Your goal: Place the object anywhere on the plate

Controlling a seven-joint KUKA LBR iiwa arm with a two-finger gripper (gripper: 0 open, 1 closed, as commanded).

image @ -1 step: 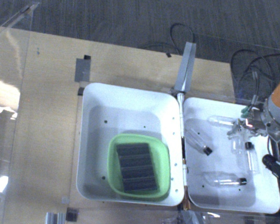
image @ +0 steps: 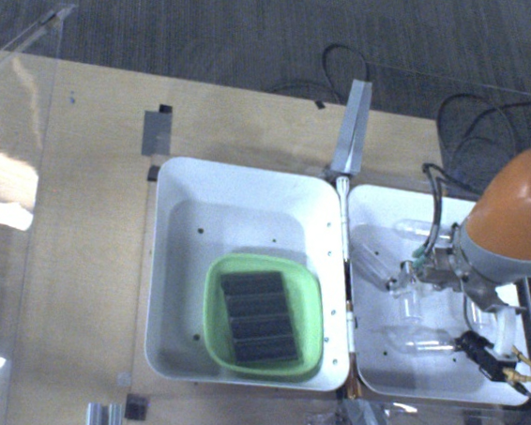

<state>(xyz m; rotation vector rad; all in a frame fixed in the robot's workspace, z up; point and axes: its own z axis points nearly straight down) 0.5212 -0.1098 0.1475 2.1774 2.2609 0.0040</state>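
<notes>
Workbench of pale wood (image: 72, 262) seen from above at a slant, carrying two shallow white bins side by side. The left bin (image: 172, 244) holds a light green plate (image: 311, 301) with a raised rim, set toward the bin's near right corner. A dark grey ridged block (image: 259, 318) lies flat on the plate, roughly centred, with its long side running at a slight diagonal.

The grey arm with its orange band (image: 520, 210) reaches in from the right and hangs over the right bin (image: 379, 205). Its gripper (image: 409, 280) points toward the middle of that bin, among several clear, glassy shapes (image: 414, 343) that are hard to make out. Whether the gripper is open or closed cannot be told. Nothing is visibly held in it.

The block is well apart from the gripper, across the divider between the two bins. Black cables (image: 442, 192) trail behind the arm.
</notes>
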